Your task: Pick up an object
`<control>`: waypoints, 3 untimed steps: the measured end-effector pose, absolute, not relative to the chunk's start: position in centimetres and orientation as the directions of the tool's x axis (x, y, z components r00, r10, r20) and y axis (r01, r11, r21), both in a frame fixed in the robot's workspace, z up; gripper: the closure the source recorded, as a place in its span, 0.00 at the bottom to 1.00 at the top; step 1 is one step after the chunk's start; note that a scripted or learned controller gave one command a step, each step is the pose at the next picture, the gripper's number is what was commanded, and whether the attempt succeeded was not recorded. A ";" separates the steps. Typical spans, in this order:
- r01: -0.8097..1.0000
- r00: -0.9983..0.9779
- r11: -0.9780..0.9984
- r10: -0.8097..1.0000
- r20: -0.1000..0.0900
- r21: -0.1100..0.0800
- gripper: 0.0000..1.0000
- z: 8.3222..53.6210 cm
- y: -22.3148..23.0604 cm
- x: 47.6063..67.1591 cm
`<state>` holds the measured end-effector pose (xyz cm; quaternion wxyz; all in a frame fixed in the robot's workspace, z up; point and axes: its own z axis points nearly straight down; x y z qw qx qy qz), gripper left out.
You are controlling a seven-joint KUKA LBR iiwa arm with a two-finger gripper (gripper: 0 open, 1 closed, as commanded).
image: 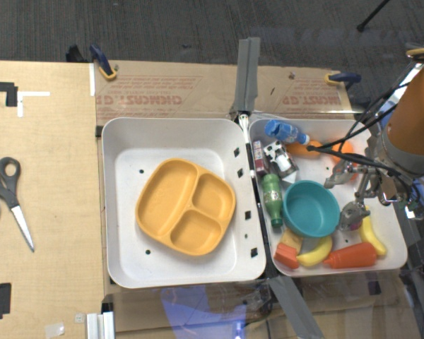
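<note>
My gripper [355, 214] hangs over the right bin [398, 226]; whether my jaws are spread or pressed together I cannot tell. Below me: one smooth teal bowl [310, 208], two curved yellow bananas [314, 253], one tapered carrot [351, 256], one green bottle [272, 197]. The left bin [120, 210] holds one glossy three-compartment orange plate [186, 206].

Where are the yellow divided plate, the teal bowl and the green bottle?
yellow divided plate [186, 206], camera view, central ridge.
teal bowl [311, 209], camera view, inside bottom.
green bottle [272, 198], camera view, mid-body.
</note>
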<state>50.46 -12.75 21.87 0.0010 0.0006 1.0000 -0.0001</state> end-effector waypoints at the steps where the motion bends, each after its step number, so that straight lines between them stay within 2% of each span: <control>1: 0.167 -0.986 0.986 0.167 -0.004 0.000 0.00 10.3 -13.4 50.4; 2: 0.187 -0.982 0.982 0.187 0.000 0.001 0.00 9.2 -9.7 49.3; 3: 0.188 -0.982 0.982 0.188 -0.013 -0.003 1.00 10.5 -10.0 49.7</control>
